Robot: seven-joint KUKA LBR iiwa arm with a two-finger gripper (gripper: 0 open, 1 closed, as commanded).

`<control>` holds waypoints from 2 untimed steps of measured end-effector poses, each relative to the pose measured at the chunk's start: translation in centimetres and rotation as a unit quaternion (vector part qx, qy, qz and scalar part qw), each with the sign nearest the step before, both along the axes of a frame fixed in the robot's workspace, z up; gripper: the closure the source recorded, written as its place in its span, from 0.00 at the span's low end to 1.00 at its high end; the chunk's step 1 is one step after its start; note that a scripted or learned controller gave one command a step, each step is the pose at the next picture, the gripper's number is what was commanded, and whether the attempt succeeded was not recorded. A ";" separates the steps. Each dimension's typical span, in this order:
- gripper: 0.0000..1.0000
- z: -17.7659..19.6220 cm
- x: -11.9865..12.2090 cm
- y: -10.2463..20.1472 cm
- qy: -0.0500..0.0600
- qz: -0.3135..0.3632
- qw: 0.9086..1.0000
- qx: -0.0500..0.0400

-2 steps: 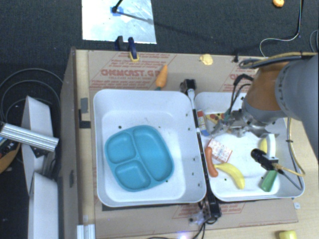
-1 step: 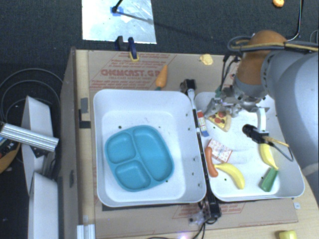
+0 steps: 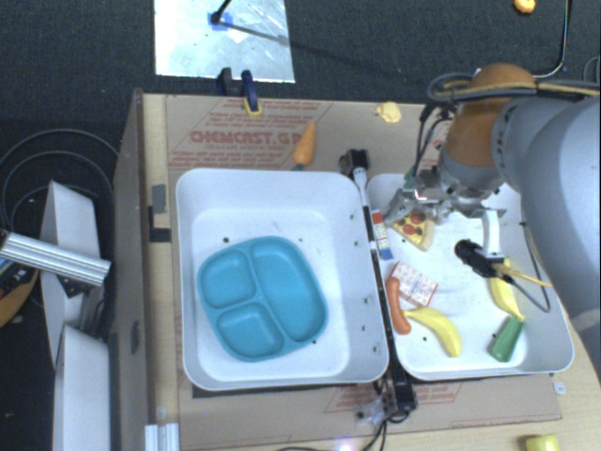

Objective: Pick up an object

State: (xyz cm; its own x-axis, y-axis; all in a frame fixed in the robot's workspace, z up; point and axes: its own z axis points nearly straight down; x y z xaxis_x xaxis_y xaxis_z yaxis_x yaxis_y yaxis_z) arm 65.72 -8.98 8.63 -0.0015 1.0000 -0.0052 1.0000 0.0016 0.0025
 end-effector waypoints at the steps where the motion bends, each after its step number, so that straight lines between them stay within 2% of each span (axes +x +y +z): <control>1: 0.00 0.0 0.2 -0.6 0.000 0.000 1.000 0.002; 2: 0.00 0.0 1.0 -1.0 0.007 0.002 1.000 0.003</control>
State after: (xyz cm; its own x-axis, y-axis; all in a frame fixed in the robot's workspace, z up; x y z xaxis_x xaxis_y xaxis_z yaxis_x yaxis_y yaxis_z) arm 66.75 -9.98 8.61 -0.0053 1.0000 0.0010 0.9999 0.0053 -0.0112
